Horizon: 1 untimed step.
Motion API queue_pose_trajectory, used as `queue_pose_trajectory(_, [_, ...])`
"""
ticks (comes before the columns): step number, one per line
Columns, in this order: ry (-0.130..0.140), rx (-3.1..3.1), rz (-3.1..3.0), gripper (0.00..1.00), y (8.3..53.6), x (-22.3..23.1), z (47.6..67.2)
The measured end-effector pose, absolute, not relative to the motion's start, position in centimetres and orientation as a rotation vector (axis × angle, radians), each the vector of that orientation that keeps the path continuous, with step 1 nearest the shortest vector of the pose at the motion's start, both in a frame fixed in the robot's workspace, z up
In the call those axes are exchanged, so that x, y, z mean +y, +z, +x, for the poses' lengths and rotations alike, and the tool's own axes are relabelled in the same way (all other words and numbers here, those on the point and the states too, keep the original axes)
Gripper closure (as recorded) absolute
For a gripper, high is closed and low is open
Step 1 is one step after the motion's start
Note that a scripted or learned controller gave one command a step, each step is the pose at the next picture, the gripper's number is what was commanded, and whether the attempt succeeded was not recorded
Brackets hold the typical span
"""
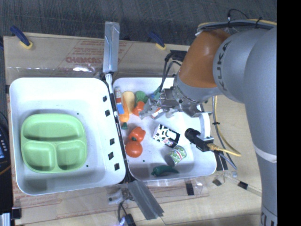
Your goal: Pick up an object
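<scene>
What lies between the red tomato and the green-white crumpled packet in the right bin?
In the camera view, bare white bin floor lies between the round red tomato and the green-white crumpled packet.

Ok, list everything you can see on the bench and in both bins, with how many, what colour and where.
Left bin: one, white, left half of the bench.
Divided tray: one, light green, three compartments, lying in the left bin.
Right bin: one, white, beside the left bin.
Tomato-like pieces: two, red-orange, left side of the right bin, one just above the other.
Black-and-white patterned item: one, middle of the right bin.
Dark green item: one, near edge of the right bin.
Yellow piece: one, far left corner of the right bin.
Small green piece: one, next to the yellow piece.
Clamps: two, blue, far edge of the bench.
Arm: one, grey with orange band, over the right bin.
Gripper: one, metallic, low over the far part of the right bin.
</scene>
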<state>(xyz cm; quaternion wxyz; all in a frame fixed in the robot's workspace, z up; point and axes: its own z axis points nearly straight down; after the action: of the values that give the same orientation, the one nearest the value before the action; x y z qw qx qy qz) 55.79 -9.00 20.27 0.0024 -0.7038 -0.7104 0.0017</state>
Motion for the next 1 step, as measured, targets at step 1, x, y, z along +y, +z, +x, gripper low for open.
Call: queue_pose_trajectory(1, [0.001, -2.522, -1.873, 0.0, 10.23, -10.27, 62.44])
